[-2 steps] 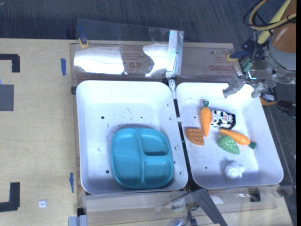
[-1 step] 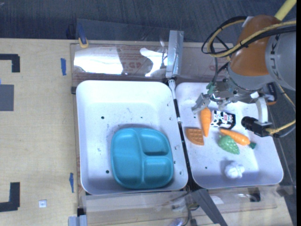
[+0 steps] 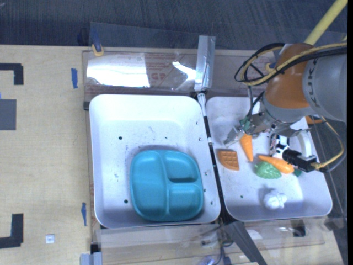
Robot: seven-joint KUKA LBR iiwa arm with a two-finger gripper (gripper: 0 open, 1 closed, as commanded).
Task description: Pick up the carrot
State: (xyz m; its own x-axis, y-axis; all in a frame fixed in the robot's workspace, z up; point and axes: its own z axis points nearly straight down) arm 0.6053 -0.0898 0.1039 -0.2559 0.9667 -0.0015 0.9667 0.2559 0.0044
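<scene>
A small orange carrot (image 3: 246, 147) lies pointing down in the upper middle of the right bin (image 3: 314, 203). Its upper end sits right under my gripper (image 3: 243, 130), which hangs low over the bin at the end of the grey and orange arm. Whether the gripper touches the carrot is unclear from this angle. A second orange vegetable with a green leafy end (image 3: 271, 167) lies just to the right of the carrot.
A toy waffle (image 3: 229, 159) lies left of the carrot near the bin's dividing wall. A white object (image 3: 274, 200) rests near the right bin's front. A blue divided plate (image 3: 166, 185) sits in the left bin (image 3: 110, 120).
</scene>
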